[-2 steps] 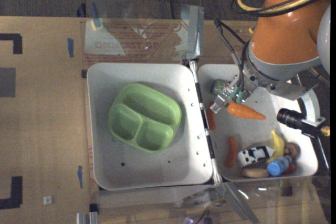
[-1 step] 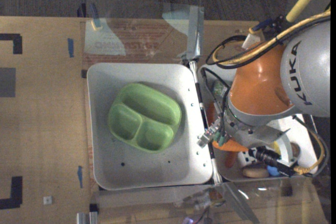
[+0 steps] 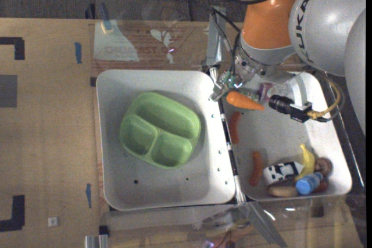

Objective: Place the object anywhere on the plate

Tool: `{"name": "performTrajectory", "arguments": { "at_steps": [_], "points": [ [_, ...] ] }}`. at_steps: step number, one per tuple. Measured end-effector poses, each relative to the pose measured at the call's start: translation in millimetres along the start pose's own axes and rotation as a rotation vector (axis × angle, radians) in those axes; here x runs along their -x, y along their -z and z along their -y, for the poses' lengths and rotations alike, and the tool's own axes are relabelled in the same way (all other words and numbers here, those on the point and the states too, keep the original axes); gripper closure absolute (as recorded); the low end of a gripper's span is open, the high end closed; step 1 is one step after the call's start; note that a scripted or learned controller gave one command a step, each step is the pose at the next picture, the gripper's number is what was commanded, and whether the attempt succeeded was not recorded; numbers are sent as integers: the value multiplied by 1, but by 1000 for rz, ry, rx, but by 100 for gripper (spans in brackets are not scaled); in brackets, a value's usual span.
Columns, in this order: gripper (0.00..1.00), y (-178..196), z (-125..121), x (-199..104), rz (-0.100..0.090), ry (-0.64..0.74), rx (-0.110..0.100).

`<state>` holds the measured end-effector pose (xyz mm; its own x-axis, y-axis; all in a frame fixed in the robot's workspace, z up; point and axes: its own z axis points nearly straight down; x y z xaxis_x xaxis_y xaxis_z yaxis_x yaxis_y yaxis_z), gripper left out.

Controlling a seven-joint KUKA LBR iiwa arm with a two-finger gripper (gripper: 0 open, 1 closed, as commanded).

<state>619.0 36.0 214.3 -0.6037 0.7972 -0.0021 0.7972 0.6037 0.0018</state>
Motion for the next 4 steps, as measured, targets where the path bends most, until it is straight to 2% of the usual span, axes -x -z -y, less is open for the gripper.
{"name": "performTrajectory", "arguments": {
  "at_steps": [1,2,3,4],
  "points": [
    [100,9,-2,-1,3,4,2],
    [100,-30,26,-46,-3,197,-2],
    [100,-6,-11,-76,0,251,2],
    [100,-5,-77,-123,0,362,3]
  ]
}}
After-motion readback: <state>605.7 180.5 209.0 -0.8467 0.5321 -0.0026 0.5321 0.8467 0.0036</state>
